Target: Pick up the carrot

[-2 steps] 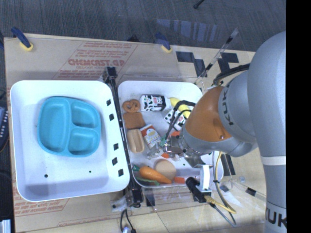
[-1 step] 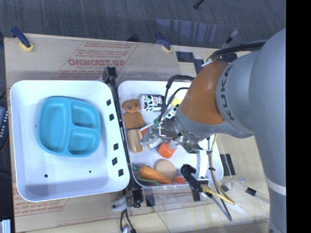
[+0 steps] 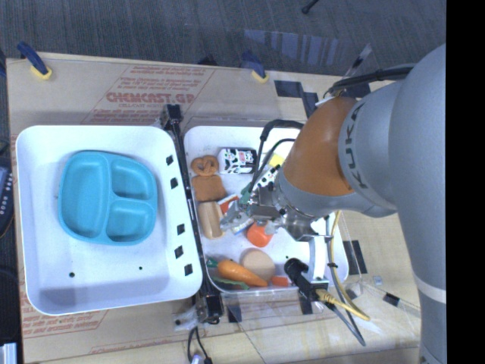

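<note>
I see the cardboard-covered bench [image 3: 151,89] on dark carpet [image 3: 151,14]. My two-finger gripper [image 3: 241,212] hangs at twelve o'clock of the orange tapered carrot [image 3: 244,273]; its opening I cannot tell.

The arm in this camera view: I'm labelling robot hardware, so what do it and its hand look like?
The arm is bulky, rounded and light grey, with a wide orange band above the wrist bearing dark KUKA lettering. Black cables loop beside the band. The hand is a small cluster of dark and silvery metal parts.
</note>
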Robot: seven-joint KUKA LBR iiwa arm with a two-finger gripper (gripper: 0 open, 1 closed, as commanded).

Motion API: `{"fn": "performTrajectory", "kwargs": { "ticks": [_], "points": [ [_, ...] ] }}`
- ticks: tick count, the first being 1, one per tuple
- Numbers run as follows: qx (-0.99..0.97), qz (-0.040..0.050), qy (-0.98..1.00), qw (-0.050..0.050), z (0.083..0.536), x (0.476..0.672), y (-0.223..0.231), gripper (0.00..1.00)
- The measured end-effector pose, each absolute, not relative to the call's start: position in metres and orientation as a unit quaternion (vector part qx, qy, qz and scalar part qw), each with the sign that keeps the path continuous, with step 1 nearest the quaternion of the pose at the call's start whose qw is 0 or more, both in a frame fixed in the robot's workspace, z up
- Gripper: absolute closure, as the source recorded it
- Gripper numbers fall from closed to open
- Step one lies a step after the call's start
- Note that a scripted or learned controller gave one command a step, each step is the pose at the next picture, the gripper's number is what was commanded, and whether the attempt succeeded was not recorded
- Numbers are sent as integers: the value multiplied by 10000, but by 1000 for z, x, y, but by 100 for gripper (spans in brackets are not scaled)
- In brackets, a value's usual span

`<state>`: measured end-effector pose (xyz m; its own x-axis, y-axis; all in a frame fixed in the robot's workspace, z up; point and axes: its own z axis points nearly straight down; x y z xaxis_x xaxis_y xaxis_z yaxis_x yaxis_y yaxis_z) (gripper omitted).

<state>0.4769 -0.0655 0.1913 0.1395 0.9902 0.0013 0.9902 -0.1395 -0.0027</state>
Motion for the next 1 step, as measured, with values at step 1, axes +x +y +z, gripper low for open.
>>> {"fn": "performTrajectory", "kwargs": {
  "ticks": [1],
  "points": [
    [-7566,2,-6539,18,191,512,-42,0]
  ]
}}
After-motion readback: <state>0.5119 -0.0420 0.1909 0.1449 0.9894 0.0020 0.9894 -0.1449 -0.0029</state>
